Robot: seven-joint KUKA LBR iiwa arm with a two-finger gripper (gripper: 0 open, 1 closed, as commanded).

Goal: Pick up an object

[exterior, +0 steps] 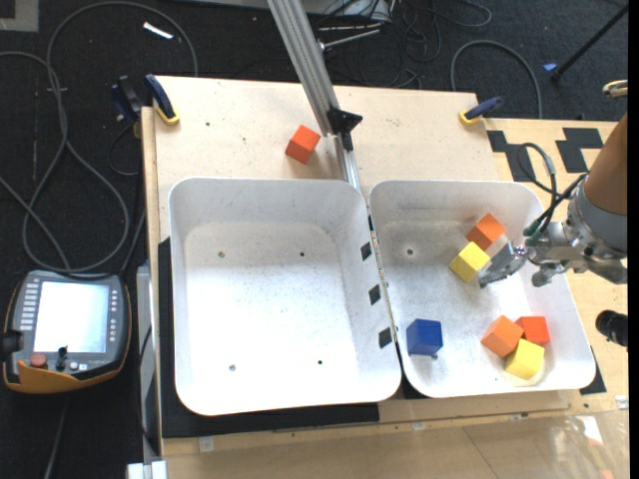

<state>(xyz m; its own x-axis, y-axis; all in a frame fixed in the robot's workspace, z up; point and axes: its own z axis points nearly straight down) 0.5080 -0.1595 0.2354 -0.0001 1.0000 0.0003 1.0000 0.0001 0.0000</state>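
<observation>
Apparently reaching, the hand (504, 264), whose opening I cannot tell, sits against the yellow cube (469, 261) and next must close on it

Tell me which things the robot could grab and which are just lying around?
For the job: gripper, yellow block and orange block beside it, blue block, three blocks clustered in the right bin.

Lying about: orange block on the bench, handheld screen, floor cables.

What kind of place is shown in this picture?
Probably a robotics lab: a grey robot arm reaches over two shallow white plastic bins, a handheld control pendant lies on the dark floor, and loose black cables run around.
</observation>
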